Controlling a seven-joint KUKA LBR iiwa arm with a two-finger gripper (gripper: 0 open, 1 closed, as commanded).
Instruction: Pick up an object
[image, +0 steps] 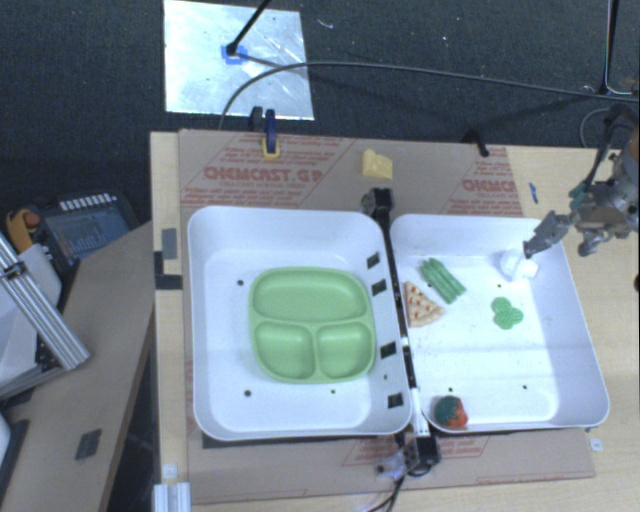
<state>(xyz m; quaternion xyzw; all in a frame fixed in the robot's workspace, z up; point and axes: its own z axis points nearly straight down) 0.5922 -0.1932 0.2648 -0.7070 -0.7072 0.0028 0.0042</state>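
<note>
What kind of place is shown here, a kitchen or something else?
Probably a robot test bench in a lab, not a kitchen. Two white bins sit on a board, toy food like a pizza slice lies in one, and cables run across the floor.

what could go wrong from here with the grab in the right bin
The gripper hangs by a small white object near the right bin's far wall; white on white, it may be easy to miss or get nudged against the wall. The green piece lies close by and could be bumped. The pizza slice looks flat, so hard to pinch.
</note>
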